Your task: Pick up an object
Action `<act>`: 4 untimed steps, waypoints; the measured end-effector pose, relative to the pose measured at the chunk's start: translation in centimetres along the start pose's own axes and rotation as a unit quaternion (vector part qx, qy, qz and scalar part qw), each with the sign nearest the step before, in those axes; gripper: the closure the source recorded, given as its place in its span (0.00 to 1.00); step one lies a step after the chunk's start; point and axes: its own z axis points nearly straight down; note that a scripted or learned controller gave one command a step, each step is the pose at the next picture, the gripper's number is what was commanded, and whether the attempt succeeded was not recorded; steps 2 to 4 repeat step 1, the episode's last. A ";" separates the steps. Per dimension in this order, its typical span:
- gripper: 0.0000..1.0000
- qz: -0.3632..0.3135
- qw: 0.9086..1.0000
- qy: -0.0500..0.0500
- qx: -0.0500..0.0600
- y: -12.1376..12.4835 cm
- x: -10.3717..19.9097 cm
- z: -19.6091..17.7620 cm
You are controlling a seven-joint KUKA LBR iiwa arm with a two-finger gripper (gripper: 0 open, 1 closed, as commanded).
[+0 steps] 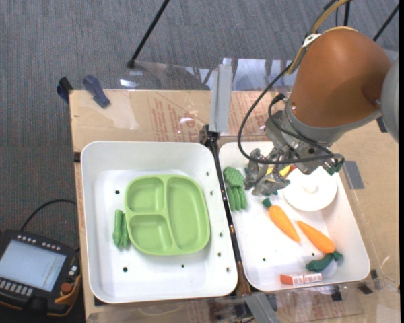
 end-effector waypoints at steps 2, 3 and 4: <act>1.00 -0.087 0.996 -0.001 0.000 -3.9 -3.6 0.7; 1.00 -0.087 0.996 -0.001 0.000 -3.9 -3.6 0.7; 1.00 -0.087 0.996 -0.001 0.000 -3.9 -3.6 0.7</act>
